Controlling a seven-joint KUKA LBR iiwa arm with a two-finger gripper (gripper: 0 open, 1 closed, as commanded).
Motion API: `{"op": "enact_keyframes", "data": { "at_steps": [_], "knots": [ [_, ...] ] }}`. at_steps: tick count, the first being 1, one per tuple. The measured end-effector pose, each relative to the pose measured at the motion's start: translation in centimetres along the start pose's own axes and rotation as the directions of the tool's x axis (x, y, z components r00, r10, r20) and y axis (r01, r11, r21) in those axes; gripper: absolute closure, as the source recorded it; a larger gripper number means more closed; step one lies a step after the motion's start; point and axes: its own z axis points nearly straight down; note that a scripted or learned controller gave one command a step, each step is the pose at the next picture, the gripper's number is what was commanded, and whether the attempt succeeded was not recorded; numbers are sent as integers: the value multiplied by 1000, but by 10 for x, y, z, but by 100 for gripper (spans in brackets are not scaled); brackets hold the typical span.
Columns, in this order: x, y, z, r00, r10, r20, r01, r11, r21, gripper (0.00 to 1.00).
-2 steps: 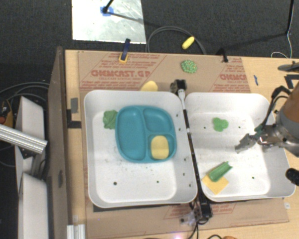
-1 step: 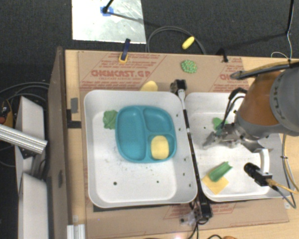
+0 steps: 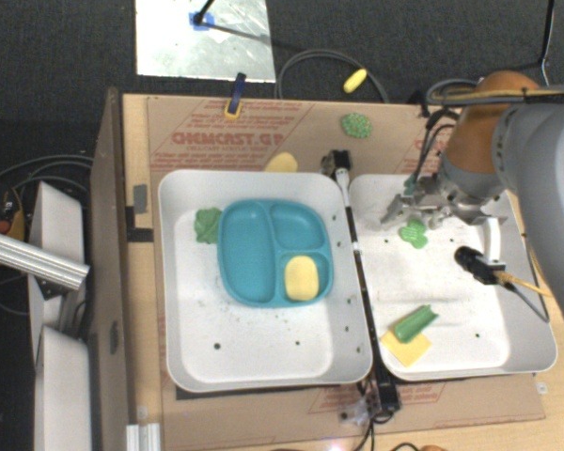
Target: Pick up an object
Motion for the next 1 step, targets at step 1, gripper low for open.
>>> {"op": "enact_keyframes", "data": {
  "at_steps": [1],
  "knots": [
    [-48,-26,-108,1000,9,3,-9,1000,-1,0]
  ]
}}
